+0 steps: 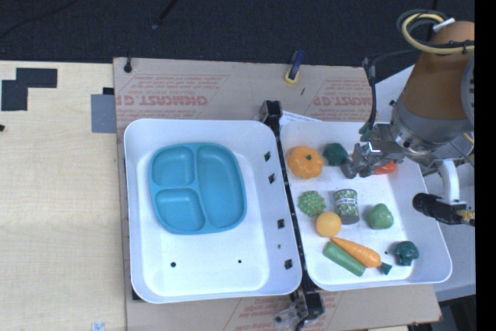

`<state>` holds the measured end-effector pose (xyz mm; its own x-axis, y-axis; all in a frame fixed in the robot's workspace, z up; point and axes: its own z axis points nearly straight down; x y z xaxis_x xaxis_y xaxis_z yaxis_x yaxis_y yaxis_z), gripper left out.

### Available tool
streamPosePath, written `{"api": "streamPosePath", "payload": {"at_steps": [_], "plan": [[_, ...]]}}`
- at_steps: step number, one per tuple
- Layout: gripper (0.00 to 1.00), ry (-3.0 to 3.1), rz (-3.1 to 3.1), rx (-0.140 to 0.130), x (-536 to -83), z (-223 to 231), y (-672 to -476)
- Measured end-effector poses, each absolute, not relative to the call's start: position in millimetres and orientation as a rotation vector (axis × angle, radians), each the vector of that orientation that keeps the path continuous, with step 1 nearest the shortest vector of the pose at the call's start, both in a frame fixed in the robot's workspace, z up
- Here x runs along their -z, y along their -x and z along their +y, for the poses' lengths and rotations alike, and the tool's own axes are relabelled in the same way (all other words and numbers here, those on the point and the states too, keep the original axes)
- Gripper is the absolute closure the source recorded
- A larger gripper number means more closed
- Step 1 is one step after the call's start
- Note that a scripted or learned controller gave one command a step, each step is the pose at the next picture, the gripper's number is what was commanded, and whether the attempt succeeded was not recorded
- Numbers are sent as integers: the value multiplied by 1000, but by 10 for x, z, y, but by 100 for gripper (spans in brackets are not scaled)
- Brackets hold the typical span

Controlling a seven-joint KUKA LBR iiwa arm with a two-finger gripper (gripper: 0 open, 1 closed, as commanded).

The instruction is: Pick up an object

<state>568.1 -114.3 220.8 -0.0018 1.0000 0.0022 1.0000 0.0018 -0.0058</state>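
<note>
The right bin (434, 260) holds several toy foods. An orange pumpkin (304, 162) and a dark green piece (335, 153) lie at its far left. Below them are a green bumpy ball (311, 203), a small can (346, 206), a green pepper (379, 216) and a yellow ball (328, 224). A carrot (356, 249), a cucumber (343, 258) and a dark green broccoli (404, 250) lie near the front. My gripper (367, 159) hangs low over the far part of this bin, just right of the dark green piece, with a small red piece (386, 166) at its right side.
The left bin (139, 244) holds a blue divided plate (198, 187). A raised divider with black clips (279, 190) separates the bins. A blue and yellow clamp (294, 67) sits at the cardboard's far edge. Black hardware (438, 207) sticks out past the right bin's rim.
</note>
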Motion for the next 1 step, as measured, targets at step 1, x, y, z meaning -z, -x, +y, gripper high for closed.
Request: {"api": "streamPosePath", "payload": {"at_steps": [1], "plan": [[100,2214,-2221,-4,-2194,-605,-5487]]}}
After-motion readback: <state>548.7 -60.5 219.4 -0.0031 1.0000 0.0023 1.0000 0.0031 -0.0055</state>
